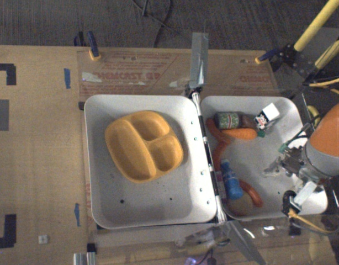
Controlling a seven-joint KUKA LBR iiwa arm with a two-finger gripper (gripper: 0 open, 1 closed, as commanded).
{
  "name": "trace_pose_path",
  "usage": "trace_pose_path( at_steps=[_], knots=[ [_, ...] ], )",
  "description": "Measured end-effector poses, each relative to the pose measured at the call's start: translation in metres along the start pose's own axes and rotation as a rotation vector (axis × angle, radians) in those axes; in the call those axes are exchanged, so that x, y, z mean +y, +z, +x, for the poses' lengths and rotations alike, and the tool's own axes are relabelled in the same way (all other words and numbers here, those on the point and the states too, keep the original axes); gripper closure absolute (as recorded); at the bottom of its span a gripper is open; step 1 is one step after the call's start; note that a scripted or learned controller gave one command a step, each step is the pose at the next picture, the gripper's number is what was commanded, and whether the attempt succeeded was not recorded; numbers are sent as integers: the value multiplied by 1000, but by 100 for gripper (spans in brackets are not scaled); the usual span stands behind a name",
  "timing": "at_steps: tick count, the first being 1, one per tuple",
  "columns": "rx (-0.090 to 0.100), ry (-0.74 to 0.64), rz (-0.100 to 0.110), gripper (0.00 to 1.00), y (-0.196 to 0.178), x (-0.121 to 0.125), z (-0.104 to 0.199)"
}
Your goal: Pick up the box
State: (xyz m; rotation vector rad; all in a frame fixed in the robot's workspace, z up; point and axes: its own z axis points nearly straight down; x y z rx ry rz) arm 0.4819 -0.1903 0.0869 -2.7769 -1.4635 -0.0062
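The small white cardboard box with a printed black-and-red side (267, 116) lies tilted in the far corner of the right-hand shallow white bin (269, 148), just beside an orange carrot (239, 134) and near a dark green can (229, 120). It looks light and stiff, with smooth faces; pinching across its 2 narrow flat sides seems safest. The grey arm's claw (294, 173) hovers low at that bin's right edge, well apart from the box; whether it is spread or closed I cannot tell.

One fixed camera looks slantwise down from above on both white bins (103, 164).
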Motion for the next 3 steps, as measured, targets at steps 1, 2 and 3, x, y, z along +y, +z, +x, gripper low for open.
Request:
trace_pose_path(
  at_steps=[1, 2, 3],
  knots=[
    [15, 162, 11, 0, 0, 9, -5],
    [15, 162, 11, 0, 0, 9, -5],
    [16, 156, 14, 0, 0, 9, -6]
  ],
)
